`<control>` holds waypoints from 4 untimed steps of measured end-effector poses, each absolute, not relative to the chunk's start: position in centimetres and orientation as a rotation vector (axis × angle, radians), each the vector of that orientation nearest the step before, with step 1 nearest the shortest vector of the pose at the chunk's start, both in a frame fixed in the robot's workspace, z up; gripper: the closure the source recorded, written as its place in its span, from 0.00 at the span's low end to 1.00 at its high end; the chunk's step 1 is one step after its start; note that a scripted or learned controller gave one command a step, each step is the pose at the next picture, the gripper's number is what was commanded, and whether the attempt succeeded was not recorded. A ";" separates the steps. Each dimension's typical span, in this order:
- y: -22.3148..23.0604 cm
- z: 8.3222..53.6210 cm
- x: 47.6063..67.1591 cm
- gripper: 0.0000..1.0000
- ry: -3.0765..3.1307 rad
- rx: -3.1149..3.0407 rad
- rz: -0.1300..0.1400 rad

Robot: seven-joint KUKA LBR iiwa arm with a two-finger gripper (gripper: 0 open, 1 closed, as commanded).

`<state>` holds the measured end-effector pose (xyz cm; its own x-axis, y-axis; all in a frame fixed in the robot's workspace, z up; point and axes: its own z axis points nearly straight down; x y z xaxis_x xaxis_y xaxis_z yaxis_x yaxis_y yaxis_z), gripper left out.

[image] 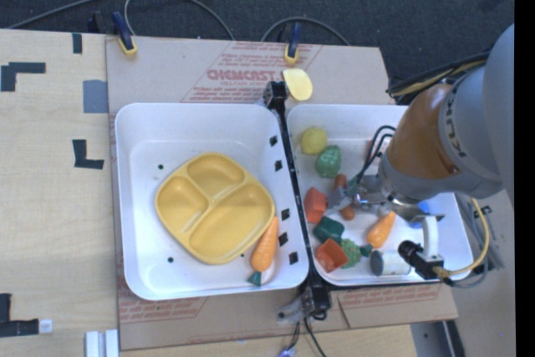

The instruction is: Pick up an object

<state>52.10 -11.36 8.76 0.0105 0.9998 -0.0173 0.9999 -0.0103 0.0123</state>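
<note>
Camera view, operator: you are looking at the arm [443,138] reaching over the right bin [456,263], its gripper [353,198] hanging among the toys; whether it is clasped or released, you cannot tell. Listing beside it: orange carrot [381,228], yellow ball [313,140], green piece [328,159], red piece [314,203]. The left bin [134,205] is holding a yellow divided plate [215,206] and a second carrot [265,247].

grey arm [493,121], orange band [418,142] above wrist, black cable looped alongside
</note>
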 end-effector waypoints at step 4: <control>-11.0 8.7 53.2 0.00 2.187 2.220 -0.021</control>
<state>53.18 -10.96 8.72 0.0152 0.9995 -0.0270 0.9999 -0.0150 0.0081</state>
